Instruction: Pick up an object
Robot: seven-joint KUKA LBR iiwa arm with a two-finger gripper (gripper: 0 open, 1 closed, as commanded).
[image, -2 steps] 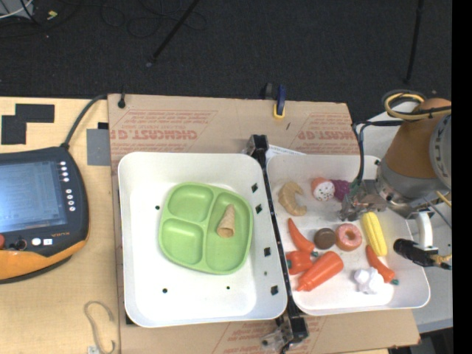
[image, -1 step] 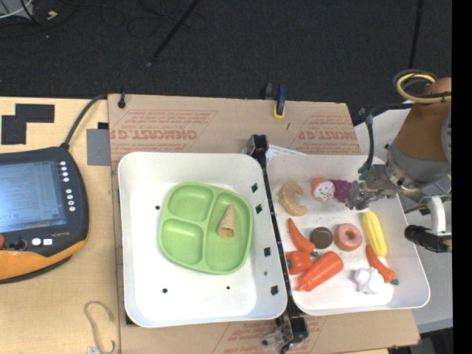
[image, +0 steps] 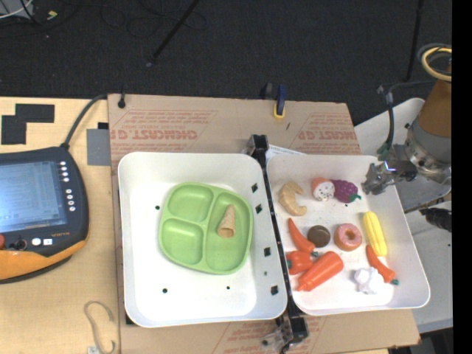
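Observation:
The right bin point(image: 413, 286) holds several toy foods: a croissant point(image: 293, 198), a white and red piece point(image: 322, 189), purple grapes point(image: 345, 190), a yellow corn cob point(image: 375, 233), a pink donut point(image: 348, 236), a brown donut point(image: 318, 235), a big carrot point(image: 321, 270), a small carrot point(image: 383, 265) and a white garlic point(image: 363, 279). My gripper point(image: 377, 176) hangs over the bin's upper right edge, just right of the grapes, and nothing shows held in it. In the left bin point(image: 140, 271), a green divided plate point(image: 199, 231) carries a cone point(image: 226, 221).
A teach pendant point(image: 37, 205) lies on the bench at the far left. Both bins rest on cardboard point(image: 184, 127), and a blue clamp point(image: 279, 102) grips its back edge. Cables run behind the arm point(image: 434, 124) on the right.

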